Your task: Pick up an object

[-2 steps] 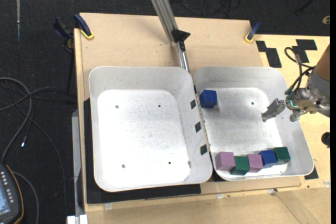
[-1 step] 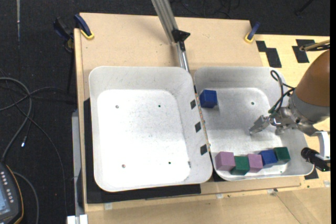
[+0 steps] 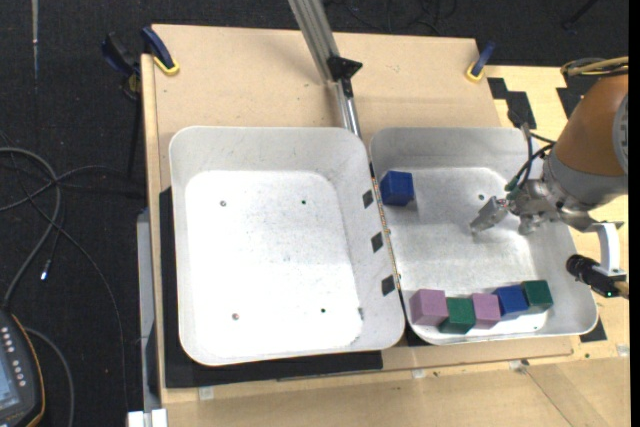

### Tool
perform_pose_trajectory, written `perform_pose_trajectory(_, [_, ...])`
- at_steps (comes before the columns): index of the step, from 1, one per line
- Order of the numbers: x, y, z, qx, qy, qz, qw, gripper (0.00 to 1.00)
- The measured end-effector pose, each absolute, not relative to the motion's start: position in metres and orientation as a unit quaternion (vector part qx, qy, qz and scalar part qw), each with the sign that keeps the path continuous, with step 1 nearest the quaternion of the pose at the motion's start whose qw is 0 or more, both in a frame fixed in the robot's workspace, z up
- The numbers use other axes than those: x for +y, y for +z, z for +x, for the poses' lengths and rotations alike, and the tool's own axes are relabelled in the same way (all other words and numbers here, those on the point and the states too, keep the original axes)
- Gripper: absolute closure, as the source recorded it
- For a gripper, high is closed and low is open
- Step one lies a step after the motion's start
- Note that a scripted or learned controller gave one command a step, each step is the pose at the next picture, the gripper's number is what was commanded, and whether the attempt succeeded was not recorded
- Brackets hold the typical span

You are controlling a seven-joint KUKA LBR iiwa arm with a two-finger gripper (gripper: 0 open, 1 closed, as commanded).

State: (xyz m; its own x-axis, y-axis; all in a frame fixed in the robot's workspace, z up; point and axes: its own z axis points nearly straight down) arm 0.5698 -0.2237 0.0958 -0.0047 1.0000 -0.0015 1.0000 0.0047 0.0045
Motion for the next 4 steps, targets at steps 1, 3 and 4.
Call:
perform_pose_trajectory(1, [-0.224, 0.095, 0.568, 0.708, 0.0001, 0.706, 0.001, 0.0])
perform_pose_trajectory(3, [-0.198, 0.283, 0.586, 0.709, 0.0016, 0.705, 0.003, 0.0])
perform_pose_trajectory(4, [-0.213, 0.308, 0.602, 0.709, 0.0008, 0.706, 0.003, 0.0])
